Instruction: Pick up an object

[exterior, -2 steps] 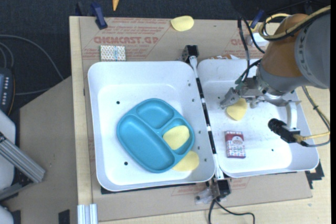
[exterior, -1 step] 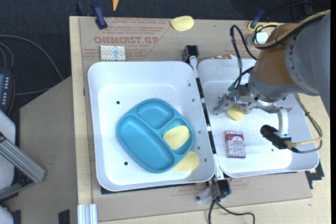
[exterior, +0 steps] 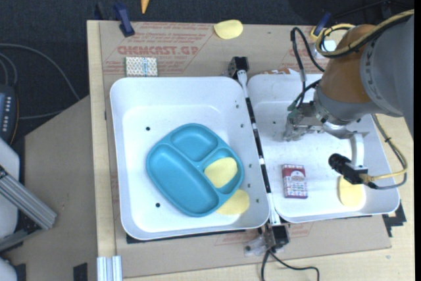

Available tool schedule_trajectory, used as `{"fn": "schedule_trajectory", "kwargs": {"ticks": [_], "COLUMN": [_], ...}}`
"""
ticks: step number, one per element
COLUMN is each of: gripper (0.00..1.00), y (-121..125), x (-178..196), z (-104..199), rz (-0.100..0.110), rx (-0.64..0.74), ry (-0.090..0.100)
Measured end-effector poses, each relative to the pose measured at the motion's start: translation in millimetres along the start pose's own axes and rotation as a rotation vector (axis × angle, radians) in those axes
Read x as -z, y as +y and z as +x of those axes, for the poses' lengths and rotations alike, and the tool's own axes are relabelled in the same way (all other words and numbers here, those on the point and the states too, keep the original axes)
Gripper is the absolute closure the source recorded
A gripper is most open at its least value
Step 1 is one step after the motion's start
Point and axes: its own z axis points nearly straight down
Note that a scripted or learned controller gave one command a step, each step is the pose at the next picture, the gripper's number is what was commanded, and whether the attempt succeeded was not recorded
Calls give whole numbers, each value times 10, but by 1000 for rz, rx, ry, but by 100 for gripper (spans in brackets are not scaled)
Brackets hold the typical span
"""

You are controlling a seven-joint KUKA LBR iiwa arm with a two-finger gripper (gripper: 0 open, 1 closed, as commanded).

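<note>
Holding a blue divided tray [exterior: 191, 169] with a yellow piece [exterior: 222, 171] inside, the left bin [exterior: 131, 102] also carries another yellow piece [exterior: 234, 203] beside it. Right bin [exterior: 276, 92]: red packet [exterior: 295, 181], yellow piece [exterior: 350, 194]. Gripper [exterior: 294, 128] low at far side; grip state cannot be told.

I see my grey arm [exterior: 388, 69] reaching in from the right, its orange band [exterior: 345, 76] just above the wrist. My gripper [exterior: 294, 129] hangs low, pointing down and left.

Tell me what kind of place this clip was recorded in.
Most likely a robotics lab or test bench: a robot arm reaches over two white bins clamped to a board, loose cables trail across dark carpet, and the toy-like objects include a blue divided plate.
</note>
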Motion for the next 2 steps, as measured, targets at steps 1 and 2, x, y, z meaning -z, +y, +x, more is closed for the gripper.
{"fn": "schedule_trajectory", "kwargs": {"ticks": [1,2], "gripper": [0,0], "y": [-1,-723], "x": [-1,890], "z": [1,203], "rz": [0,4], "rx": [0,0], "ry": [0,1]}}
